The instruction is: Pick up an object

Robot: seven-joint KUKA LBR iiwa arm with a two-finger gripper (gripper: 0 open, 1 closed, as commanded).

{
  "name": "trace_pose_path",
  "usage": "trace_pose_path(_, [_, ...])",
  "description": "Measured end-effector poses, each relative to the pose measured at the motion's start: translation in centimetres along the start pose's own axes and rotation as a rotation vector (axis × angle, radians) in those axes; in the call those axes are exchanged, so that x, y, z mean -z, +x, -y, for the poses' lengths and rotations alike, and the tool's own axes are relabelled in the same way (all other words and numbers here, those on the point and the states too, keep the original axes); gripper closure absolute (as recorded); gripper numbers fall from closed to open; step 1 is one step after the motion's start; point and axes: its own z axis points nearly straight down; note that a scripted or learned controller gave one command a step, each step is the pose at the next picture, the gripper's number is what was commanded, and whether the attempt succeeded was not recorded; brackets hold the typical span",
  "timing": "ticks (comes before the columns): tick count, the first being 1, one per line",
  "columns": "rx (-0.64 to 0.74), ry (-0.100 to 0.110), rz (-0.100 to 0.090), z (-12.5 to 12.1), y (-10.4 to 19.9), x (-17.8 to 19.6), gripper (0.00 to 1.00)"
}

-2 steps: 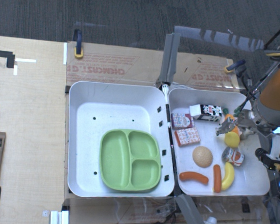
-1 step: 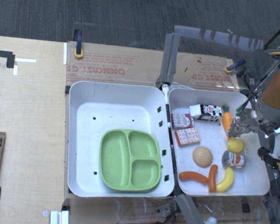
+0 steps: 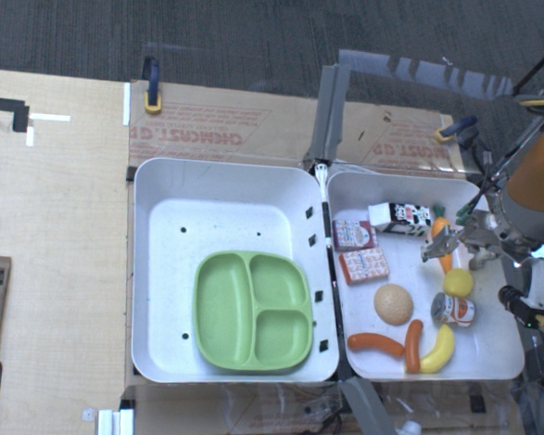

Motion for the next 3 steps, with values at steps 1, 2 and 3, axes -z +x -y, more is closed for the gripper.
trace_pose_path(1, [-0.095, 0.002, -0.006, -2.4, 0.6, -1.8, 0.00])
trace_pose_path(2, [-0.094, 0.000, 0.005, -2.3, 0.1, -0.9, 1.00])
trace_pose_path(3, [-0.239, -0.001, 0.010, -0.7, 4.5, 11.4, 1.00])
